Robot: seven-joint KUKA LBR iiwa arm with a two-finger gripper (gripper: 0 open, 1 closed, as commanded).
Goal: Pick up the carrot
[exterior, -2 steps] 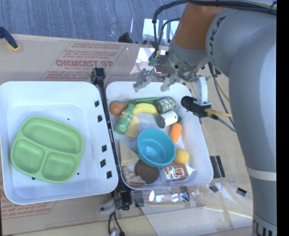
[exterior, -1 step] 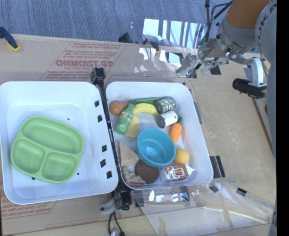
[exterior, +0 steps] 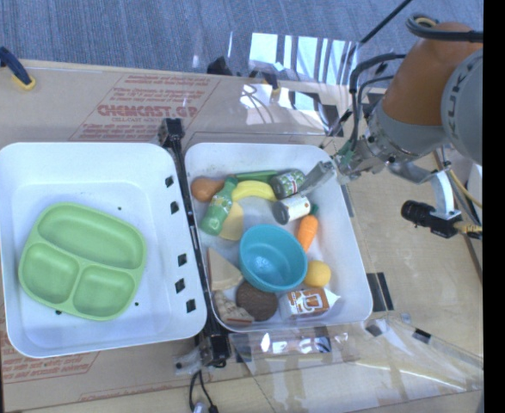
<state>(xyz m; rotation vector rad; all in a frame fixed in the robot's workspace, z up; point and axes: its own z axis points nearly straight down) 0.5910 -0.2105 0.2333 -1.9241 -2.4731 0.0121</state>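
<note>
The carrot (exterior: 307,231) is a small orange piece lying in the right bin (exterior: 351,256), just right of the blue bowl (exterior: 273,258) and below a white cylinder (exterior: 293,208). My gripper (exterior: 317,176) hangs over the bin's upper right corner, next to a dark green can (exterior: 286,182). It is above and slightly right of the carrot, apart from it. The grey arm with its orange band (exterior: 424,71) reaches in from the right.
The right bin also holds a banana (exterior: 254,190), a green bottle (exterior: 218,206), a brown egg-shaped item (exterior: 202,188), a yellow lemon (exterior: 318,274), a brown ball (exterior: 256,301) and a small carton (exterior: 308,301). A green divided plate (exterior: 82,261) lies in the left bin (exterior: 28,166).
</note>
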